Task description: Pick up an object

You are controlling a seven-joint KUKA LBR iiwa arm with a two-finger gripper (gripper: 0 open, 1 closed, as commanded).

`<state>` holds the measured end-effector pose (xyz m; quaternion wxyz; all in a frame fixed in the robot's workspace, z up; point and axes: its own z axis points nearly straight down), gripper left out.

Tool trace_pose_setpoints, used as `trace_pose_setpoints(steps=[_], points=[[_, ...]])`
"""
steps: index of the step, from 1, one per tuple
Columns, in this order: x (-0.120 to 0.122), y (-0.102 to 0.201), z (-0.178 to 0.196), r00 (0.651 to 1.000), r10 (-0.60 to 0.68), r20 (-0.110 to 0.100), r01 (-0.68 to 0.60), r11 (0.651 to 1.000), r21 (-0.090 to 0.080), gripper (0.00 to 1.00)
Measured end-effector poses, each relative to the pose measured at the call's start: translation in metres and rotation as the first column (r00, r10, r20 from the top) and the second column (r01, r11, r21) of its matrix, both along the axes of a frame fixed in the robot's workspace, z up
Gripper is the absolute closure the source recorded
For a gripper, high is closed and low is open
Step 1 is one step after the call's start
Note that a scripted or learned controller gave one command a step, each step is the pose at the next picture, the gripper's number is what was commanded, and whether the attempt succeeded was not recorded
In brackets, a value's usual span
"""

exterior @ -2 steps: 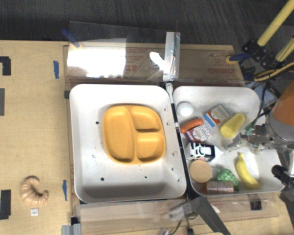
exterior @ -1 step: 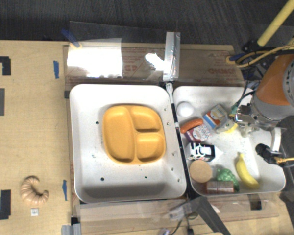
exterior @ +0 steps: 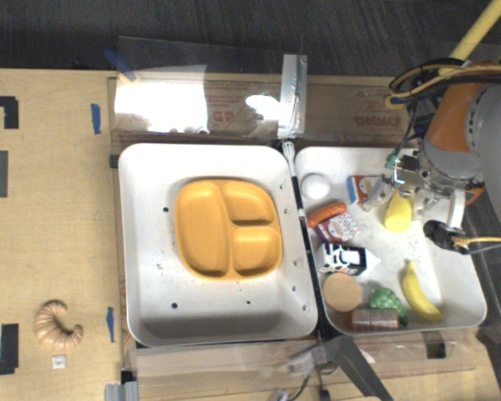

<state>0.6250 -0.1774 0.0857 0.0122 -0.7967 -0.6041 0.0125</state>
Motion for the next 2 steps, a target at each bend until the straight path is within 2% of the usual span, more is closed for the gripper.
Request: trace_pose_setpoints(steps=[1,2], points=[[0.001,0.000,0.011,1.000,-0.002,0.002,0.002,1.000,-0.003,1.00],[0.044,0.052,0.128,0.998,-0.037,0.045,0.037,0.999,-0.005,1.00]])
